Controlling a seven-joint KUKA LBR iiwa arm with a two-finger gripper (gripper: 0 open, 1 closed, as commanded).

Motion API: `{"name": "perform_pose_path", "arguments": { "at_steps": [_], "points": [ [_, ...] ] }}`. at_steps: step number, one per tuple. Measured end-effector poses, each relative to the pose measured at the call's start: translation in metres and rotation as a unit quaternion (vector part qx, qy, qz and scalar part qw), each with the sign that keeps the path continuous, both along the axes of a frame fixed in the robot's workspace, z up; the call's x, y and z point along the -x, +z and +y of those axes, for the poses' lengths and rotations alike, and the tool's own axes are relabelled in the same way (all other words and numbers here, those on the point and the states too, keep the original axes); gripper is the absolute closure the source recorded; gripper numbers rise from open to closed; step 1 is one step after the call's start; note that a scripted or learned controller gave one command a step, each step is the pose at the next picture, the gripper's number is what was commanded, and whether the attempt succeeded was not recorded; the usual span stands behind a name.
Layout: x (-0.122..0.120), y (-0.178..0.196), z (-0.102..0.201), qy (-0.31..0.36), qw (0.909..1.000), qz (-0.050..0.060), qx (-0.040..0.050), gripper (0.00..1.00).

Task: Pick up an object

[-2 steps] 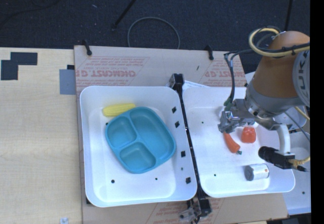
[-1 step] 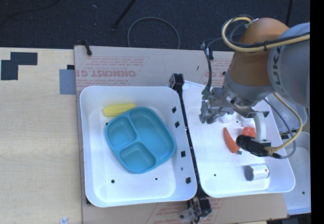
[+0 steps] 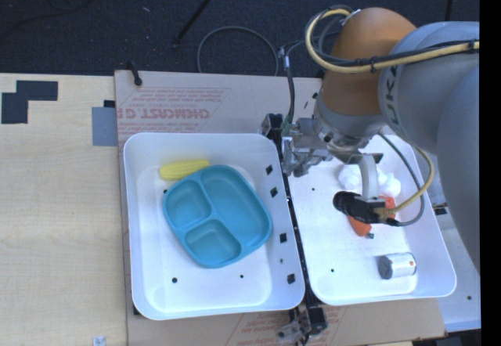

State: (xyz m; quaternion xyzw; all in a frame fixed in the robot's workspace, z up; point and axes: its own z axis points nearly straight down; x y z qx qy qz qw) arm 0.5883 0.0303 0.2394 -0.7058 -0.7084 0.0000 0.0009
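My gripper hangs over the far left corner of the right bin, close to the wall between the two bins. A white crumpled object lies to its right in the same bin. A small orange object lies near the bin's middle. A short grey and white cylinder lies on its side near the front right corner. Nothing is seen in the gripper's grasp.
The left bin holds a blue divided plate and a yellow object just behind it. The grey arm with its orange band covers the back right of the scene. Flattened cardboard lies under both bins.
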Motion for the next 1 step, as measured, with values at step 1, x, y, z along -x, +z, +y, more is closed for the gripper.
{"name": "perform_pose_path", "arguments": {
  "at_steps": [1],
  "points": [
    [-0.0172,-0.0019,0.039,0.0,1.0,0.0,0.0001,1.0]
  ]
}}
